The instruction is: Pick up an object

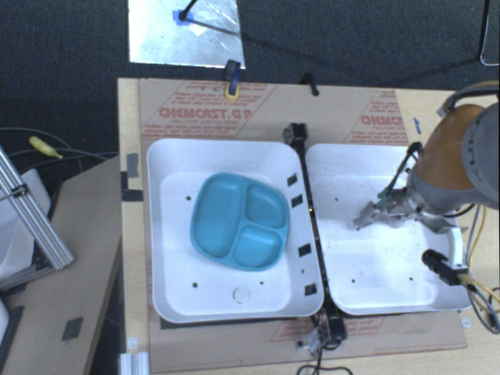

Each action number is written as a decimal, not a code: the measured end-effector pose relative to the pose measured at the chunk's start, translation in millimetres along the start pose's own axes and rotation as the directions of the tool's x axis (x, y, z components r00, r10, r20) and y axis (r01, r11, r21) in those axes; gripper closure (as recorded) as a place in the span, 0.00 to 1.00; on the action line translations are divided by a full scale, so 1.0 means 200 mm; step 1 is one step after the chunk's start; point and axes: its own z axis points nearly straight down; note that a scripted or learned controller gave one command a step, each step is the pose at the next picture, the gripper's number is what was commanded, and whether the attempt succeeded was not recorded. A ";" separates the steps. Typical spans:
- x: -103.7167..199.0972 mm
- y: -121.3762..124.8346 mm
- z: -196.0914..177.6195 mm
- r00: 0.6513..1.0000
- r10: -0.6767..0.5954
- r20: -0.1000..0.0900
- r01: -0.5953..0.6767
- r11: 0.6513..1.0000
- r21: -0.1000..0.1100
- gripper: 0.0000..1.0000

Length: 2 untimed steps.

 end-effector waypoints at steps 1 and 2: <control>-0.19 -0.36 0.00 1.000 0.017 0.000 -0.017 1.000 0.012 0.00; -0.03 0.03 -0.16 1.000 0.002 0.001 -0.002 1.000 -0.002 0.00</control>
